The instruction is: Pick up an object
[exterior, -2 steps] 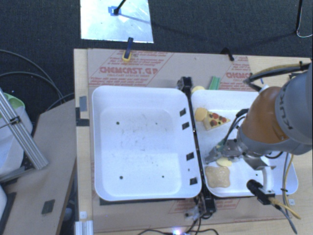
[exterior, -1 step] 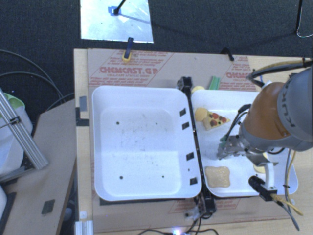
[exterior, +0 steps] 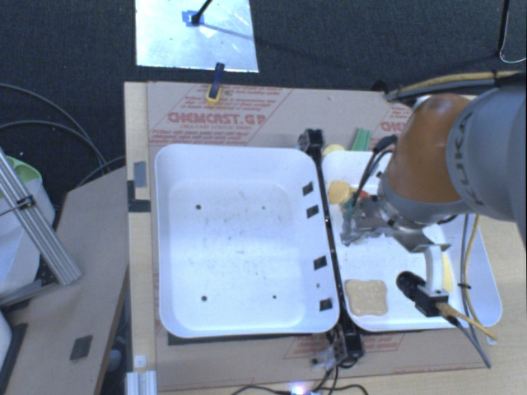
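The tan slab (exterior: 366,297), toast-like and the largest loose object you can take, lies flat in the near-left corner of the right bin (exterior: 486,299) and is not lifted. The gripper (exterior: 354,225) hangs low over that bin, close to its left wall and just far of the slab. The wrist hides it, so you cannot tell whether it is open or closed, or has hold of anything. By my judgement the grasp and the lift are both left to do.

Your count, large to small:
- two white bins, the left bin (exterior: 165,220) beside the right
- one arm (exterior: 494,155)
- one tan slab
- two yellow pieces — one yellow piece (exterior: 338,192) just far of the gripper, the other yellow piece (exterior: 333,150) at the far-left rim
- one green stick (exterior: 362,138) beyond the far rim
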{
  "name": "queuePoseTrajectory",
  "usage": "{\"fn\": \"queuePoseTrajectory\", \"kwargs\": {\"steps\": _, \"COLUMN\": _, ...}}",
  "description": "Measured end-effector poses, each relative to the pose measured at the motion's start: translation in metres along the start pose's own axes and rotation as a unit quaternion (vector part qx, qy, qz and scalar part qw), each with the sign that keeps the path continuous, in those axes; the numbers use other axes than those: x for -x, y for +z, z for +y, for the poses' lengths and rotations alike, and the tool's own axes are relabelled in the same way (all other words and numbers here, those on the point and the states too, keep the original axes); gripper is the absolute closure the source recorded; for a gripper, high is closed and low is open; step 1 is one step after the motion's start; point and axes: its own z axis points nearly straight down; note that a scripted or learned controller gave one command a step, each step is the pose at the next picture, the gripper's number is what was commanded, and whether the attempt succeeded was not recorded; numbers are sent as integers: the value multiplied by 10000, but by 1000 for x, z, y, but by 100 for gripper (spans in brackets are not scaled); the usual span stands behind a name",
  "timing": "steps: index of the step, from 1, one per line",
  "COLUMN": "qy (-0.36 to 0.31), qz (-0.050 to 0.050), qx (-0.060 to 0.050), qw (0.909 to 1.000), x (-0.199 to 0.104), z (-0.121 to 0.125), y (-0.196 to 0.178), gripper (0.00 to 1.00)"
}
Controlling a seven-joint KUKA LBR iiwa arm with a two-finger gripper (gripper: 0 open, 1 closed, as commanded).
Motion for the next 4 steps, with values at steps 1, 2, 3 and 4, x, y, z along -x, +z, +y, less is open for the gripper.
{"fn": "queuePoseTrajectory", "kwargs": {"steps": 1, "qy": -17, "qz": 21, "qx": 23, "qw": 10000, "x": -82, "z": -21, "y": -108, "gripper": 100}}
{"fn": "queuePoseTrajectory", "kwargs": {"steps": 2, "qy": 28, "qz": 4, "qx": 38, "qw": 10000, "x": -73, "z": -2, "y": -216, "gripper": 100}}
{"fn": "queuePoseTrajectory", "kwargs": {"steps": 3, "qy": 77, "qz": -5, "qx": 58, "qw": 10000, "x": -4, "z": -21, "y": -342, "gripper": 100}}
{"fn": "queuePoseTrajectory", "kwargs": {"steps": 4, "qy": 113, "qz": -39, "qx": -15, "qw": 9999, "x": 139, "z": 1, "y": -344, "gripper": 100}}
